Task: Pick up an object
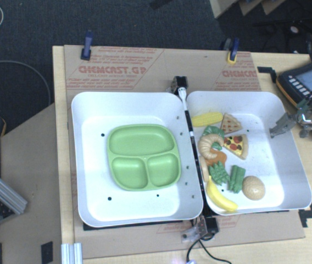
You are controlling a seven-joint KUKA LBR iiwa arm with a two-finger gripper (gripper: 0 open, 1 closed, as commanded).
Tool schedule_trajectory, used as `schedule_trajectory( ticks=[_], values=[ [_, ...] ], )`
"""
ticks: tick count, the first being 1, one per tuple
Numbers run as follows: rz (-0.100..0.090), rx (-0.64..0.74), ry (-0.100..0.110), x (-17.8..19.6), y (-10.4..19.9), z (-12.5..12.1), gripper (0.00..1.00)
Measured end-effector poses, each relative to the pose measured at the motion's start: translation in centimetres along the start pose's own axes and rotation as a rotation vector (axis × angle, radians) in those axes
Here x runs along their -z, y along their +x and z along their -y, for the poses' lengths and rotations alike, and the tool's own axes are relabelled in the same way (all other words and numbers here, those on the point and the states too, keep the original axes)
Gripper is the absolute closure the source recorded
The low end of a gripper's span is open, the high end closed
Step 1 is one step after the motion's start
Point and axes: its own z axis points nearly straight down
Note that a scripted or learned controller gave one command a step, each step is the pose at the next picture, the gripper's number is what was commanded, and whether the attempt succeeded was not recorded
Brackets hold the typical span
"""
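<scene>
**Gripper at the right bin's far-right rim, toy food still lying loose**

You have the gripper (285, 126) at the right edge of the right bin (277, 169), toward its far side, with nothing between its fingers. From this slant you can make out grey metal there, but I cannot tell whether the fingers stand apart or together.

Your candidates all lie in the left half of that bin, crowded against the divider. Going from far to near: a corn cob (207, 118), a triangular sandwich wedge (231, 124), a pizza slice (236, 146), a pale croissant-like piece (210, 144) touching some green leafy bits, a green bean pod (236, 179), a round tan bun (253, 187) and a banana (220, 198) at the near-left corner. The left bin (90, 120) carries a green divided plate (144, 157), well apart from the pile.

These look like light, hard plastic play food: stiff, smooth, likely to skid or roll if pinched off-centre. In my judgement the bun is your easiest take. It sits at the right fringe of the cluster with bare bin floor on its right, so the fingers can straddle it across its widest part. The corn cob is the second choice; close across its short axis. Avoid the flat pizza slice, which offers little to grip from above.
</scene>
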Motion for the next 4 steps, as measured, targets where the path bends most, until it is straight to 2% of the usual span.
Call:
schedule_trajectory(
  ticks=[1, 2, 3, 4],
  values=[
    [0.002, 0.001, -0.003, -12.7, -1.5, 5.0, 0.0],
    [0.0, 0.004, -0.006, -15.1, 9.7, 5.2, 0.0],
    [0.001, -0.001, -0.001, -15.4, 8.5, 5.4, 0.0],
    [0.001, -0.001, -0.003, -14.4, 8.6, 5.4, 1.0]
  ],
)
